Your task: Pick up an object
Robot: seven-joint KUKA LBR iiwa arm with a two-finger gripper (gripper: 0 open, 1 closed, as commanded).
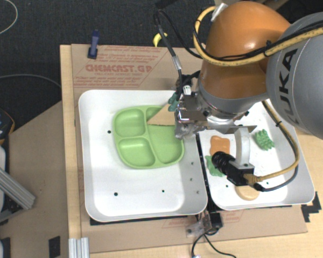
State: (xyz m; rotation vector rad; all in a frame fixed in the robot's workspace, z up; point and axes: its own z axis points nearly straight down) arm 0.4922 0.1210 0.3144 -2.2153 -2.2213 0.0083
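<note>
Green plastic divided tray lies in the left white bin, toward three o'clock. Arm's gripper hangs over the tray's two o'clock corner; finger state cannot be told. Right white bin holds an orange block, a green ridged piece and a tan piece.

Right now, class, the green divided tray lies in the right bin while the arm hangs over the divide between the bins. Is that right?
Not quite. The camera view shows the green divided tray in the left bin, not the right one. The arm does hang over the divide between the bins.
</note>
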